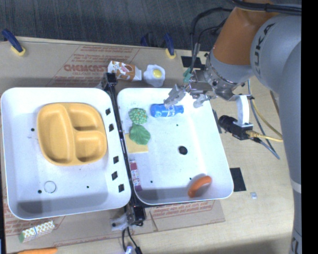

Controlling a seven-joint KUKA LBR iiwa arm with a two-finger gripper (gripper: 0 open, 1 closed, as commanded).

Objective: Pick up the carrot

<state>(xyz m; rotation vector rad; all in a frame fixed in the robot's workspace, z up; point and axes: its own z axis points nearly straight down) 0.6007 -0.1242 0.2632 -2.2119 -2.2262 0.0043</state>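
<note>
Carrot [200, 184] lies far from the spread, empty gripper [184, 98] above the blue object [165, 110]; approach squarely overhead.

Glossy white plastic bins [21, 157], matt yellow plastic tray [71, 132], printed cardboard [79, 62] underneath.

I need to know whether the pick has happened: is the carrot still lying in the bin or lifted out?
In the bin. The carrot lies against the right bin's near rim, far from the gripper, which hovers over the blue item.
</note>
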